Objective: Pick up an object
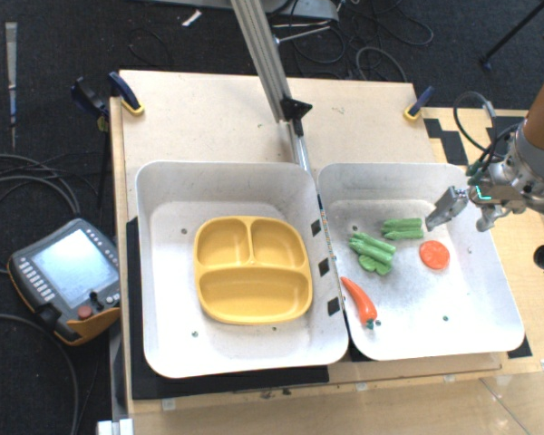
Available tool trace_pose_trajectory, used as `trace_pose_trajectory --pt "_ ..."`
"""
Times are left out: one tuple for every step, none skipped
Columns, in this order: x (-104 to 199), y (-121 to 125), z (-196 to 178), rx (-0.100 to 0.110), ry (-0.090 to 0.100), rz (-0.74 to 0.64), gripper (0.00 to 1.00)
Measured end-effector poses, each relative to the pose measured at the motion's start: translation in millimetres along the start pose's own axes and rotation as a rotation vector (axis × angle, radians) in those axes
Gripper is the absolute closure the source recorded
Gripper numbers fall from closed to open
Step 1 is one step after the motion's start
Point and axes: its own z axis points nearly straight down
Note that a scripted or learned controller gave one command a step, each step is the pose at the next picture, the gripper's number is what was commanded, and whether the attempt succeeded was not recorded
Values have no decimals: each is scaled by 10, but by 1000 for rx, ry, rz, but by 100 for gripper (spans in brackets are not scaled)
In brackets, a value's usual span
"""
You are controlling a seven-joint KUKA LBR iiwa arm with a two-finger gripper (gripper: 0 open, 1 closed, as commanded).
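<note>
Orange disc (pixel 434 255): light, rigid, probably slick; you grip it across its edges. Gripper (pixel 464 208), at its 1 o'clock, fingers spread apart, empty.

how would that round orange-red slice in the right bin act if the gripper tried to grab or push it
The orange-red slice looks like a low flat disc lying on the right bin floor, so it probably slides rather than rolls. Its low profile likely gives the gripper little edge to pinch. It looks like smooth plastic, so possibly slippery and light.
</note>
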Motion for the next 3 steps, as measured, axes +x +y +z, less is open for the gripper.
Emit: trace_pose_trajectory --pt "-38 -42 448 4 0 2 0" --pt "-84 -138 997 6 1 2 0" --pt "-108 -176 1634 7 2 2 0"
